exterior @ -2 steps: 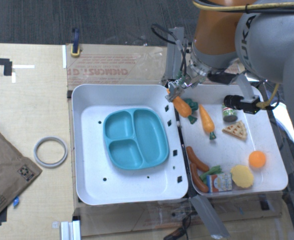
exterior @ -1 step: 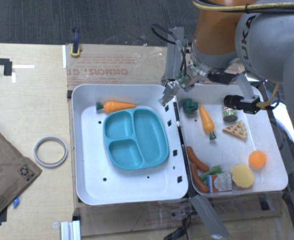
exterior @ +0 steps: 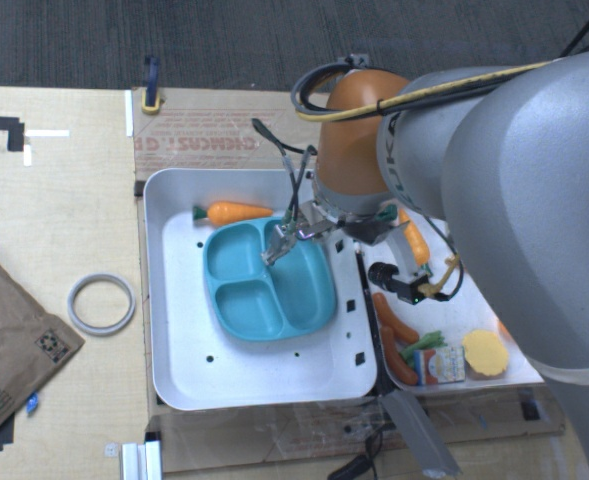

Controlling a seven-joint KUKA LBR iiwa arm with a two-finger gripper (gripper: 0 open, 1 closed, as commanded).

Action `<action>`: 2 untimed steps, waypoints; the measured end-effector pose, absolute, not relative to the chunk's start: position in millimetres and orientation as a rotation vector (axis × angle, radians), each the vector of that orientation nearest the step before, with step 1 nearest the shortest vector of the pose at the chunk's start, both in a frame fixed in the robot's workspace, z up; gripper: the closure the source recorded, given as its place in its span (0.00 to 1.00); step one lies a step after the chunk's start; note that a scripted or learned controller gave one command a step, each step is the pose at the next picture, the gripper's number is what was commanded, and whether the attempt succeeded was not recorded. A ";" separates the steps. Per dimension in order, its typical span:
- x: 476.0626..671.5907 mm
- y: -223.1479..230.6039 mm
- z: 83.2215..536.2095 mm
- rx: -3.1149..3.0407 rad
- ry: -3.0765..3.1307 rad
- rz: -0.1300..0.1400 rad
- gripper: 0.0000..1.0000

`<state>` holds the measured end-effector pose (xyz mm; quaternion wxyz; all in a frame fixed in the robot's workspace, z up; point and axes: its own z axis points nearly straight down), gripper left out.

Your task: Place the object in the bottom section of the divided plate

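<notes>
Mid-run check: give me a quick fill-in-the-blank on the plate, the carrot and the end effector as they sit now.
1. The divided plate is coloured ____.
2. The plate lies in the ____ bin of the two.
3. The orange carrot lies in that bin beside the plate's ____ edge.
4. The end effector hangs above the ____.

Missing words: blue; left; top; plate

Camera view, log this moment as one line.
end effector: over teal divided plastic plate | orange toy carrot: beside plate, left white bin

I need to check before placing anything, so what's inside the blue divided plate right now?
The divided plate shows bare blue in its two left sections and most of the right one. The gripper covers its upper edge, so that spot is hidden.
</notes>
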<state>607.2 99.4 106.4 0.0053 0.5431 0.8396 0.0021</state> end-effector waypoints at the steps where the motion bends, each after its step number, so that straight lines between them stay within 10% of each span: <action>1: 619.3 90.2 191.4 2.119 2.318 -0.004 0.00; 2: 658.5 98.1 150.6 2.197 2.244 -0.005 0.00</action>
